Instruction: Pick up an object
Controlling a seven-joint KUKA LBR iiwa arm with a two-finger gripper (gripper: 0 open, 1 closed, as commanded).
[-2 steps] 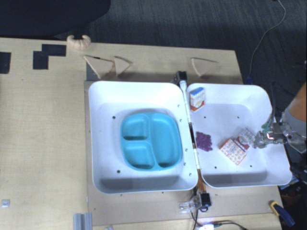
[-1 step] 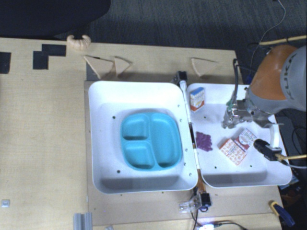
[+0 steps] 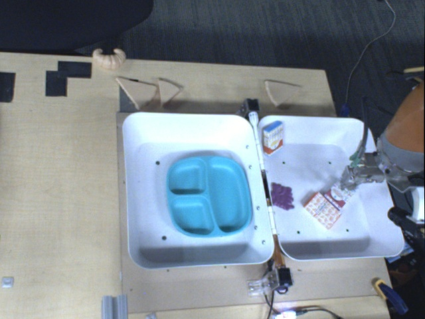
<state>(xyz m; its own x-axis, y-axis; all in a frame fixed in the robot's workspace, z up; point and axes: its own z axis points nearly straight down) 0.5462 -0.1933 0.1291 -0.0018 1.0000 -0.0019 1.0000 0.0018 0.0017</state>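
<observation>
In the right bin (image 3: pixel 345 244) lie three things. A red-and-white patterned packet (image 3: pixel 324 209) rests flat near the middle right. A purple bunch like toy grapes (image 3: pixel 282 195) is just left of it. A small white box with blue and orange print (image 3: pixel 273 136) stands in the far left corner. My gripper (image 3: pixel 344 186) hangs low over the bin, at the packet's upper right corner, touching or nearly touching it. The arm's orange band (image 3: pixel 406 126) shows at the right edge.
The left bin (image 3: pixel 143 178) holds a light blue divided plate (image 3: pixel 209 195). A black clip and cables (image 3: pixel 251 108) sit on the ridge between the bins. The wooden bench (image 3: pixel 60 211) stretches to the left, with a small tan object (image 3: pixel 108 59) at its far edge.
</observation>
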